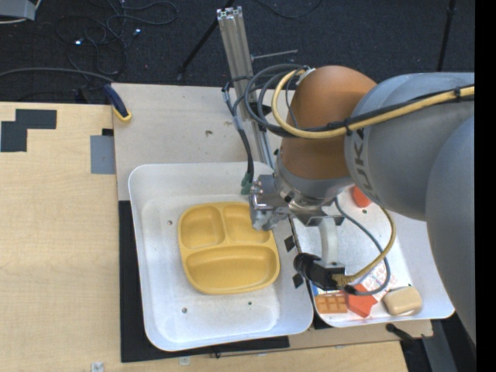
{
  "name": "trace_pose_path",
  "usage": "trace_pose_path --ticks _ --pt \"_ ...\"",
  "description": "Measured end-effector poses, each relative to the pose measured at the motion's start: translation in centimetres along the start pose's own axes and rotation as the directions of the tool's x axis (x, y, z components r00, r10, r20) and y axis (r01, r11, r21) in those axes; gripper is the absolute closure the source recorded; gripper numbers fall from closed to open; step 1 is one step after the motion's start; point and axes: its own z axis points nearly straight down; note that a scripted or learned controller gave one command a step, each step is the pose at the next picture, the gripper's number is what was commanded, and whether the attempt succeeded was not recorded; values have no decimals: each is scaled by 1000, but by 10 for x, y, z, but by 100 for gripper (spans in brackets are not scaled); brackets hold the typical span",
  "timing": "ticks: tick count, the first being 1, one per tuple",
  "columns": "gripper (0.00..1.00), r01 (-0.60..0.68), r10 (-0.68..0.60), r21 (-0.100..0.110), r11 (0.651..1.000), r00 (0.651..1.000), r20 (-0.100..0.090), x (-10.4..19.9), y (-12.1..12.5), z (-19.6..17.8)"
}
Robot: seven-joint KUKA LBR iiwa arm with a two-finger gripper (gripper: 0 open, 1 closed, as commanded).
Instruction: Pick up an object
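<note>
Grey arm (387, 146) with its orange band, looming over the right of the yellow divided tray (229, 266) and hiding much of what lies behind. Pale wooden worktop (54, 246) stretching away to the left of the tray. Left bin (155, 301) around the tray on all sides; right bin (434, 310) just to the tray's right. Tray itself lying flat, apparently untouched, the likely target by nearness. End effector (262, 211) low at the tray's upper right corner, over or just beside the rim; impossible to tell from here whether clenched, released or grasping anything, and nothing visibly held. Well right of the tray, near its lower edge: a tan block (401, 301), an orange waffle piece (335, 304) and a small orange-red wedge (361, 306) touching it. To do this step well: straddle the raised rim at that corner rather than pressing on the flat floor, come down square to the rim, close firmly, then lift slowly, since a wide shallow tray gripped at one corner will probably tilt and slip. Keep the dangling cables off the tray.
</note>
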Motion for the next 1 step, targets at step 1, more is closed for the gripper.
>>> trace_pose_path --ticks 1 --pt "0 -3 3 0 1000 1000 1 -2 0 0"
